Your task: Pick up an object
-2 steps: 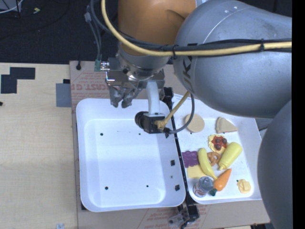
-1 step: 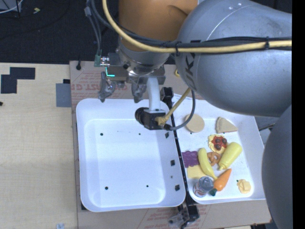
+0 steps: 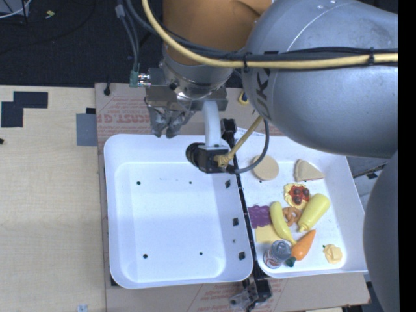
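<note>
The toy food is lying clustered in the right bin, toward its front edge: a yellow banana with its long axis running from back to front, a corn cob just beside it, a carrot and a small can nearest the front rim. A round cracker and a wedge are resting closer to the back. The left bin is sitting alongside. The gripper is hanging over the back rim of the left bin, well apart from every item; whether its fingers are spread cannot be told. Judged from this, the coming move calls for travel rightward and frontward across the divider.
</note>
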